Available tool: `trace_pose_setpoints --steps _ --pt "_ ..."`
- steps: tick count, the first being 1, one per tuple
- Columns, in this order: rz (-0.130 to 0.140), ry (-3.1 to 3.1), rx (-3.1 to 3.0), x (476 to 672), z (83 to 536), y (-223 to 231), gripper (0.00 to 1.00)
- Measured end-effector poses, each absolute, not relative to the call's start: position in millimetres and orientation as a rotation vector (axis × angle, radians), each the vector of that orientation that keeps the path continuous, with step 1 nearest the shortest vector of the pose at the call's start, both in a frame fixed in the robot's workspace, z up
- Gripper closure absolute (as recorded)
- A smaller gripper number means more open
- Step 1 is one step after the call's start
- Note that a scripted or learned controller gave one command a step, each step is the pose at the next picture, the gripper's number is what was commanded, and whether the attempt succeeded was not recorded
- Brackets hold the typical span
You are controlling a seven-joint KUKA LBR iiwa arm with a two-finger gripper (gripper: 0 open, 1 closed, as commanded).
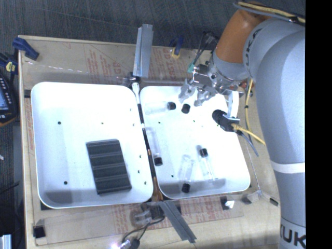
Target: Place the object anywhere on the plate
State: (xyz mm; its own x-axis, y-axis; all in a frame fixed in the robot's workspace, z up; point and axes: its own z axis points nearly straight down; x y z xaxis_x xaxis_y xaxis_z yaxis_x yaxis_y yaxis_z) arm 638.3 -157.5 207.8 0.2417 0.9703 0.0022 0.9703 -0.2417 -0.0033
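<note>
At the near edge of the surface, brown board shows below the two bins, and a grey metal bar lies slanted there in front of the gap between them.

In the left bin a dark ribbed plate lies flat toward the near right part of the floor, tilted a little off the bin's sides.

The right bin holds several clear vials with black caps. One lies near the front wall with its cap toward the viewer. Just beside it to the right, another lies with its cap pointing away. A third lies along the left wall, close to the divider, cap at its near end. Farther back, a fourth vial lies crosswise near the back left corner, its cap to the right.

Just right of that cap, a small black object lies apart on the white floor; I cannot tell what it is.

The pincer hangs over the back part of the right bin, its fingers spread apart with nothing between them. The crosswise vial lies just left of and slightly nearer than the fingertips, not touching them. The others lie well toward the front, away from the pincer.

Behind it the grey arm with its orange band rises at the right.
</note>
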Motion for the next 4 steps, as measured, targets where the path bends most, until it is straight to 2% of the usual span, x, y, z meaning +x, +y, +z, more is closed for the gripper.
trace_pose_setpoints --steps 1,2,3,4 --pt "-0.003 -1.812 -2.572 657.1 114 -104 1.00" --pt "0.004 -1.428 -2.795 641.2 192 26 1.00" --pt "0.015 -0.828 -3.025 602.0 189 26 1.00" --pt "0.002 -0.810 -3.035 621.9 210 153 1.00"
